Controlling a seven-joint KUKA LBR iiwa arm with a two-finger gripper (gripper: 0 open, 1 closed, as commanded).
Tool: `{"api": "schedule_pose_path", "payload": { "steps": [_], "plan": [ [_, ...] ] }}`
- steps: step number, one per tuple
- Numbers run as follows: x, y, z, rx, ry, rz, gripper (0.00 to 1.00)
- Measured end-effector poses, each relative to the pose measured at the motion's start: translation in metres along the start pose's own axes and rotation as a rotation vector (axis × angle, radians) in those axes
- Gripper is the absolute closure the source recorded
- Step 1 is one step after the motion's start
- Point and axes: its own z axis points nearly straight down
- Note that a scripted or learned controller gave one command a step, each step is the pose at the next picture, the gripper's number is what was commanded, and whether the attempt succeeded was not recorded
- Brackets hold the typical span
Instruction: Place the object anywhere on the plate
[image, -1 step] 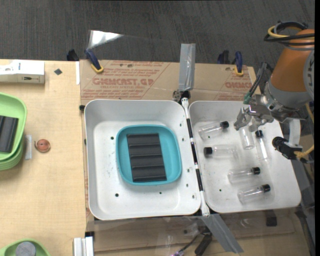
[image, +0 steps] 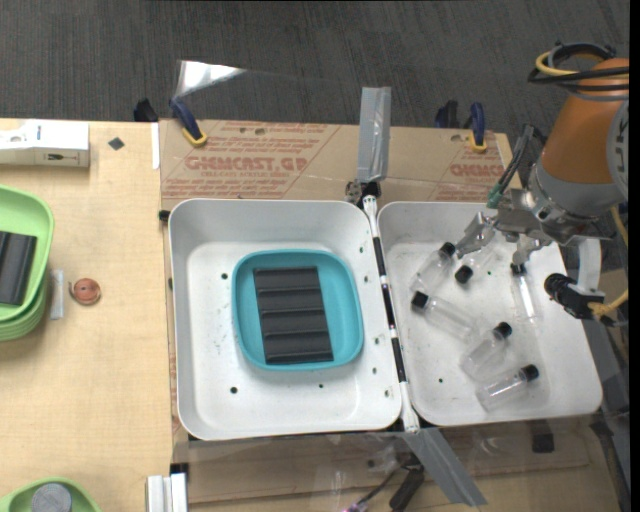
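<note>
The end effector (image: 497, 243), fingers spread and gripping nothing, hovers over clear vials (image: 445, 305) scattered in the right bin (image: 560, 400). The grasp appears to be the step in hand; next, carrying one across to the teal plate (image: 246, 300).

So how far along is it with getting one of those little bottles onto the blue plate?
Early on. Nothing is delivered yet: the teal plate in the left bin carries just a black ribbed insert. The gripper hangs over the clear vials in the right bin. Picking, carrying and placing remain.
</note>
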Motion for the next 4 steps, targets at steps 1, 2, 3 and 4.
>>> {"api": "schedule_pose_path", "payload": {
  "steps": [1,2,3,4],
  "plan": [
    [-0.061,0.020,-0.066,-0.002,0.000,-0.047,0.00],
    [-0.048,0.035,-0.211,0.000,0.000,0.151,0.00],
    [-0.074,0.071,-0.245,0.001,0.000,0.374,0.00],
    [-0.073,0.071,-0.245,0.002,0.000,0.374,0.00]
  ]
}}
